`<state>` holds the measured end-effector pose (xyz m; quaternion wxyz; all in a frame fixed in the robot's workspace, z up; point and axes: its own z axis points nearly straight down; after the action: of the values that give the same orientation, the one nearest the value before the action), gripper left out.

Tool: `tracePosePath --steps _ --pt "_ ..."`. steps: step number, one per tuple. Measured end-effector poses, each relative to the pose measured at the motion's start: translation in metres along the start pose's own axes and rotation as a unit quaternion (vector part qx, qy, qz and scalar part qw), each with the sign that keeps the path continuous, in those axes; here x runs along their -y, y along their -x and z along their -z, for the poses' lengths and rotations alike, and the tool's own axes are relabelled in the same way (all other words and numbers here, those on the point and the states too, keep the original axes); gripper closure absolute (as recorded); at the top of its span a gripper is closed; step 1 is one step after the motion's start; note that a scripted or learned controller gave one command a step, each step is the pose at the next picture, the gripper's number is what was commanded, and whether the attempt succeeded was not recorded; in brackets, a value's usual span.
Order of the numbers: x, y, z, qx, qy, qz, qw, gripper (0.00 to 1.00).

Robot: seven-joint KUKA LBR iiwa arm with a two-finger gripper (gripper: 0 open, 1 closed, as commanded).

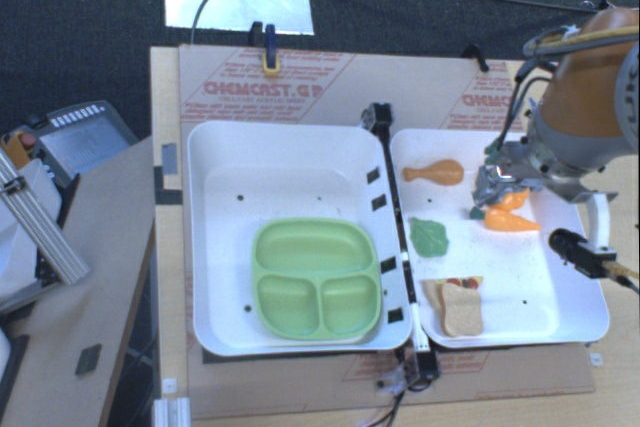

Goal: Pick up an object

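- gripper (492, 195) is down right over the orange carrot (512, 217)
- carrot sits at its 4 o'clock, long axis running 9-to-3
- can't tell how its pincer stands

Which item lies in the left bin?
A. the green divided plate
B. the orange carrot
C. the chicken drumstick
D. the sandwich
A. The green divided plate sits alone in the left bin, while the carrot, sandwich and drumstick all lie in the right bin, across the divider.
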<state>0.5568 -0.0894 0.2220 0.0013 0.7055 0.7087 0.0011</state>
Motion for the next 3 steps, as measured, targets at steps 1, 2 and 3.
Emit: tracePosePath --steps 1,2,3 --pt "-0.015 -0.055 0.011 -0.001 0.000 0.003 1.0000 1.00" --pt "-0.023 -0.101 0.004 -0.001 -0.001 0.002 1.0000 1.00" --pt "-0.037 -0.148 -0.005 -0.001 -0.001 0.002 1.0000 1.00"
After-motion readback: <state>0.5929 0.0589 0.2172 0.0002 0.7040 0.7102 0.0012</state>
